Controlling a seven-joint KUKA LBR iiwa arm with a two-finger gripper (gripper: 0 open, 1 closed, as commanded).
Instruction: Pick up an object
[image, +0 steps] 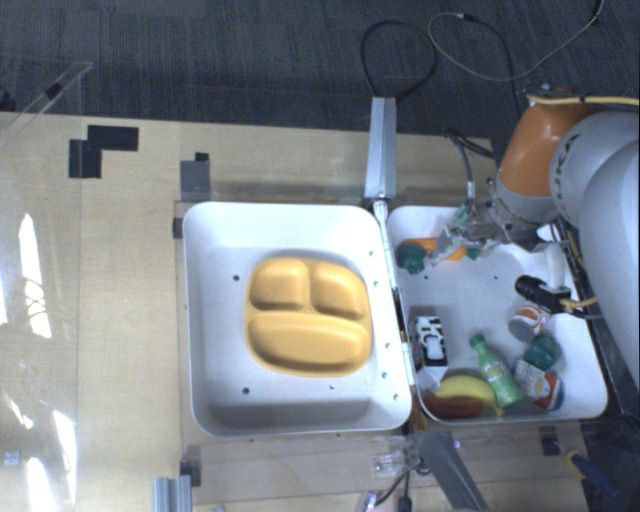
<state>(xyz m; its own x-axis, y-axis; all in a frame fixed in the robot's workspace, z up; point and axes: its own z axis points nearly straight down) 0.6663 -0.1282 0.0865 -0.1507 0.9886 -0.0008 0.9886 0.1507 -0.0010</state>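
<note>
My gripper (463, 238) hangs low over the far left part of the right bin (500, 290). Just under and beside it lies a small orange piece (428, 244), and a teal lump (411, 257) sits to its left near the bin wall. The orange piece is partly covered by the gripper, and I cannot tell whether the two touch. Nearer the front lie a black-and-white toy car (430, 339), a green bottle (493, 370), a banana (468, 387) and a dark red item (455, 406).
The left bin (215, 300) holds a yellow divided tray (306, 314). At the right bin's near right corner sit a teal-topped can (541, 352), a small cup (526, 322) and a red-and-white packet (538, 386). The grey arm (590, 180) covers the far right corner.
</note>
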